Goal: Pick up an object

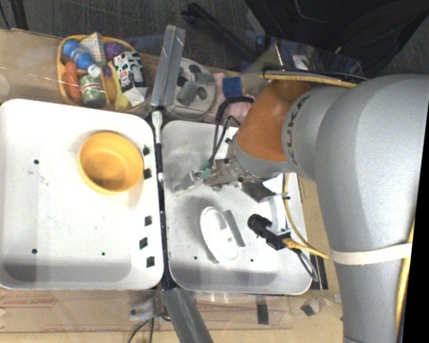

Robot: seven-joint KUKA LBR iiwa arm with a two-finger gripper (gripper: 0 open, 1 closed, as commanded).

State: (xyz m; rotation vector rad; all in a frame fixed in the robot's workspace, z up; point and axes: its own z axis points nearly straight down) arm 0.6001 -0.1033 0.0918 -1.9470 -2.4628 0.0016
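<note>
Pick attempt, approach stage, seen from the bench front. Nearest, the right bin holds a white oval object lying flat at about 6 o'clock on its floor, with nothing touching it. Just beyond, toward 11 o'clock from that object, the gripper is low over the bin floor near the divider; whether it is open or closed cannot be told, and nothing is seen held in it. The arm enters from 3 o'clock. In the left bin a yellow bowl sits upright at about 1 o'clock. Farthest, a yellow basket of small items stands behind the bins. Judged step: reaching, nothing lifted. The next move likely calls for travel toward 5 o'clock, centring over the white object, then closing.
</note>
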